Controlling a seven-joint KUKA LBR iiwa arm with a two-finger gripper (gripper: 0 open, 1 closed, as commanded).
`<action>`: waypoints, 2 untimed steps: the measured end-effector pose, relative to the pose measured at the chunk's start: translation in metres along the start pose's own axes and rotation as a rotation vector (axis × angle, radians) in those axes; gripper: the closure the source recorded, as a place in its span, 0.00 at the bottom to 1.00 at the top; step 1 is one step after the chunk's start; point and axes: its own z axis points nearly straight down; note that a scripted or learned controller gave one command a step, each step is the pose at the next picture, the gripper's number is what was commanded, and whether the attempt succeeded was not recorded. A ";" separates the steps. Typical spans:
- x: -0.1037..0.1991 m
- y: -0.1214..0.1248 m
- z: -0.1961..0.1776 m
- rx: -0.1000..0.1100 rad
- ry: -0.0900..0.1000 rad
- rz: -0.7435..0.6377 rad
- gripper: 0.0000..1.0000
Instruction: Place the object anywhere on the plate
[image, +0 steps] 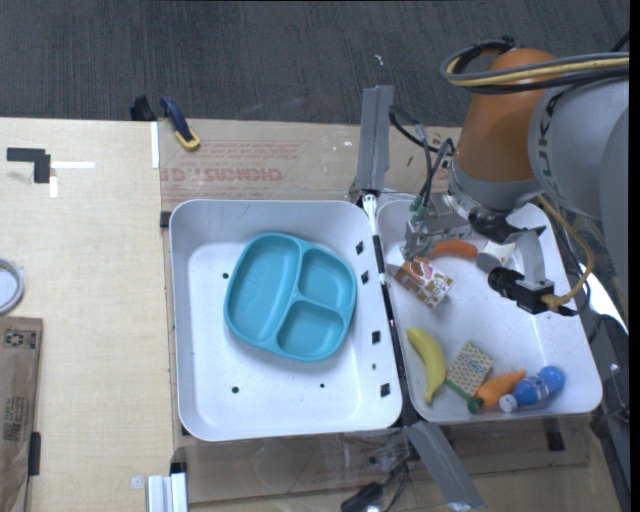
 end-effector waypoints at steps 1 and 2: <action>-0.010 0.034 -0.055 -0.005 -0.001 -0.164 1.00; -0.063 -0.054 0.009 -0.001 0.002 0.046 1.00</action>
